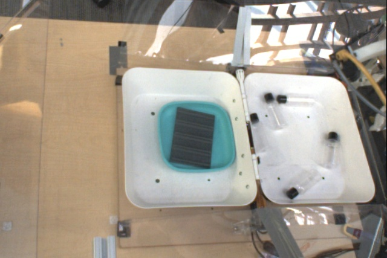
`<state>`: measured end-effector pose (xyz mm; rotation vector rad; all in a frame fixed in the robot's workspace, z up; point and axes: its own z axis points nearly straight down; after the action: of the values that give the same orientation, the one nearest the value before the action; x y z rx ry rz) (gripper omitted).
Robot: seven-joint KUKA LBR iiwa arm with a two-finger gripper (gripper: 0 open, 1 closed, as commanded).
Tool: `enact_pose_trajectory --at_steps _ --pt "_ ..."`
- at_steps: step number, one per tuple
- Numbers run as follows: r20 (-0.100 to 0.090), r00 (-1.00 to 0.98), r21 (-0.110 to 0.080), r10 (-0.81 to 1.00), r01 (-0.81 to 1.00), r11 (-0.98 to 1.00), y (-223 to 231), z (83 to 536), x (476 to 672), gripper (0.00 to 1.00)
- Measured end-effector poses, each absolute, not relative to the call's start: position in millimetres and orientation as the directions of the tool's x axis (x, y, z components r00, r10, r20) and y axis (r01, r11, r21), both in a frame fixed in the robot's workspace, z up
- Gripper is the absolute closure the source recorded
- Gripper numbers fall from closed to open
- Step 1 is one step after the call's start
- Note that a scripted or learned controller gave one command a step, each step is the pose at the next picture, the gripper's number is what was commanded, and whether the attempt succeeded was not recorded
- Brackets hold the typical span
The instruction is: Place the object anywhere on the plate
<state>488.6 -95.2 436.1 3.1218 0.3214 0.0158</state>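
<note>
A teal plate [226, 143] with rounded corners lies in the middle of the left white bin [140, 181]. On the plate rests a dark grey ribbed rectangular block [193, 138], lying flat and turned slightly off square. It sits wholly inside the plate's rim. Nothing is touching the block.
The right white bin [358, 181] holds several clear vials with black caps, among them one near the back left [273, 106], one at the right [331, 147] and one at the front [302, 184]. Cables and a metal frame [357, 57] crowd the back right. Wooden bench [60, 130] stretches to the left.
</note>
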Motion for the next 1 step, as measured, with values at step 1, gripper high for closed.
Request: enact_pose_trajectory --at_steps 1 --pt "0.010 0.979 0.004 0.204 0.204 -0.979 -95.2 436.1 488.6 0.00"
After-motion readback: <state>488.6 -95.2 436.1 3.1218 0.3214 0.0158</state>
